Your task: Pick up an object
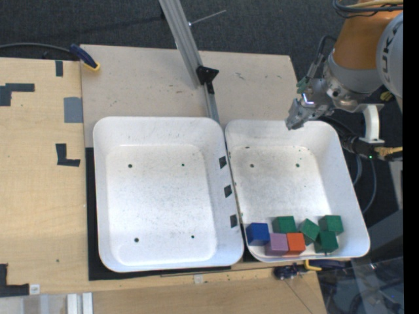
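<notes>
our grey two-finger gripper (296, 121), grip state unreadable, hovers at the right white plastic bin's (347, 175) far rim; we should travel over the small coloured wooden blocks (294, 235), then drop straight onto one.

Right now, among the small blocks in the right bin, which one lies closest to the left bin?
The blue block. It sits at the left end of the cluster, beside the wall shared with the left bin; the purple block, orange block and green blocks lie further right.
</notes>
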